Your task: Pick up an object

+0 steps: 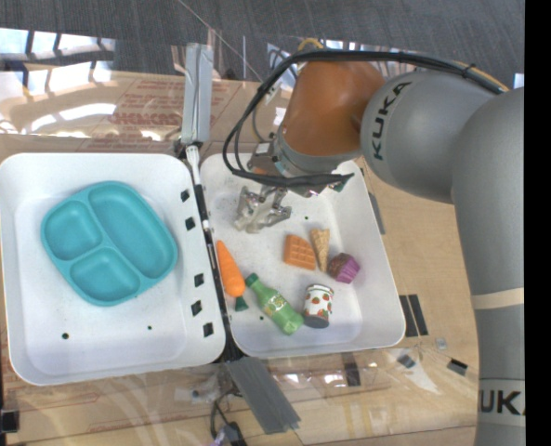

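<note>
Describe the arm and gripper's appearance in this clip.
A thick grey arm with black KUKA lettering, an orange band above the wrist, and black cables looping around it. The gripper is small, bare silver metal with two fingers.

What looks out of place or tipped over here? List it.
The green bottle lies on its side in the right bin, as does the carrot against the divider. Otherwise nothing looks spilled or broken; the teal plate sits flat in the left bin.
</note>
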Action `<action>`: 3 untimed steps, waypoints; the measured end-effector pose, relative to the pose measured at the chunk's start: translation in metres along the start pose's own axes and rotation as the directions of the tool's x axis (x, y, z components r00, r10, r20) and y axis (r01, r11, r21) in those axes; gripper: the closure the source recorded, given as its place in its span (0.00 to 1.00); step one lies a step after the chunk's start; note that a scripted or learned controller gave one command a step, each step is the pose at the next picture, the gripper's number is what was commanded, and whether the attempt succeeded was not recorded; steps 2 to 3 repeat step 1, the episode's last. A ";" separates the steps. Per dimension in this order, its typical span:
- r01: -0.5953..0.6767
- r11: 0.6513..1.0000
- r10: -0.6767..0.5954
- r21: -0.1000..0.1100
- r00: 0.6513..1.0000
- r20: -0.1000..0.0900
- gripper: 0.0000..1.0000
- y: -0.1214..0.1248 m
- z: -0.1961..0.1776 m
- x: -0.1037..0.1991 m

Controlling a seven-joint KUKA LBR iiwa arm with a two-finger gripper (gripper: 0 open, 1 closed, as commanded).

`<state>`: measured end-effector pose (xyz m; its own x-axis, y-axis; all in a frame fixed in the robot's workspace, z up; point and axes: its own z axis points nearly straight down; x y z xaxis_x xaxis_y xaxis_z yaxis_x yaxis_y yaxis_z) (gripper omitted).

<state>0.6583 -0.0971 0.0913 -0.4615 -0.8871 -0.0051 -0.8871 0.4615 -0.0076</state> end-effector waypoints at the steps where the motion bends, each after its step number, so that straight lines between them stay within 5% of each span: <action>1: 0.124 0.992 -0.124 0.003 0.992 0.001 1.00 -0.001 0.000 0.002; 3: 0.124 0.992 -0.124 0.003 0.992 0.001 1.00 -0.001 0.000 0.002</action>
